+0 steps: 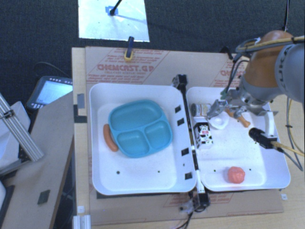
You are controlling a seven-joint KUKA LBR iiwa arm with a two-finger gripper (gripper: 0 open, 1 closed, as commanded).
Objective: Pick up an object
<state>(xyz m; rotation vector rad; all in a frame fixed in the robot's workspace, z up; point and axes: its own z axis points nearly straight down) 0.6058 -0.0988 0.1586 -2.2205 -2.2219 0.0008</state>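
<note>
In the right bin, my gripper hangs low over the far part, reaching in from the right. Just beneath it lies a small white round object, and an orange stick-like piece pokes out to its right. A black-and-white toy sits by the divider, a little below-left of the gripper. A pink-red ball rests near the bin's front edge, well apart from the gripper. Nothing can be made out between the gripper's parts.
The left bin holds a blue divided plate and an orange sausage shape to its left. A small silvery item lies at the right bin's far left corner. A black clip strip divides the bins.
</note>
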